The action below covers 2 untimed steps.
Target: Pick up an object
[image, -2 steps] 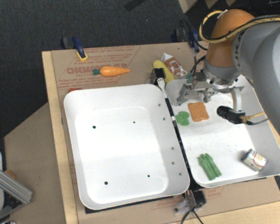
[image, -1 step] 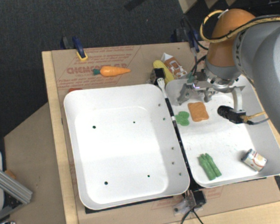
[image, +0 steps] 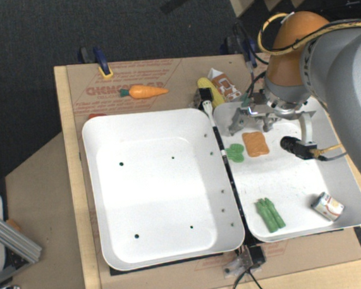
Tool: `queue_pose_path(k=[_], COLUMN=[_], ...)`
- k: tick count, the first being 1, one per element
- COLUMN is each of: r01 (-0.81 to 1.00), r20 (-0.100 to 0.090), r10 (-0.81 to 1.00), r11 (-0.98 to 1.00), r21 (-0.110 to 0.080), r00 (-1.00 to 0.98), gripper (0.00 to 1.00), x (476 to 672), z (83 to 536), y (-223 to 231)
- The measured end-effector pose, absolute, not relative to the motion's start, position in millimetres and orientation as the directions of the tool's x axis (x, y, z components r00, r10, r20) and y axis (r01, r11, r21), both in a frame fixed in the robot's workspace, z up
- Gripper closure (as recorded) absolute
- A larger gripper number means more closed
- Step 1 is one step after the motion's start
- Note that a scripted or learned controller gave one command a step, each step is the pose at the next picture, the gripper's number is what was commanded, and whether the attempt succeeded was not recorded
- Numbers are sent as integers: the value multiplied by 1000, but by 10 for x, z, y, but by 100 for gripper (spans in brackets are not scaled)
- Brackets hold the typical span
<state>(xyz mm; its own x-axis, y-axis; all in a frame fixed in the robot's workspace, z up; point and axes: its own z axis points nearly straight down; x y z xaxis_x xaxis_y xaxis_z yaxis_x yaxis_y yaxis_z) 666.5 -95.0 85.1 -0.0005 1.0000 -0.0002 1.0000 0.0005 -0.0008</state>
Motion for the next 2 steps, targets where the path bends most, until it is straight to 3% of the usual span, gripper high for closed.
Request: queue_pose_path(k=[2], r01=[1000], r20=[-1], r10=[1000], r11=[-1], r21=[1], r00=[1], gripper=[0], x=[6665], z=[851], y=[-1062])
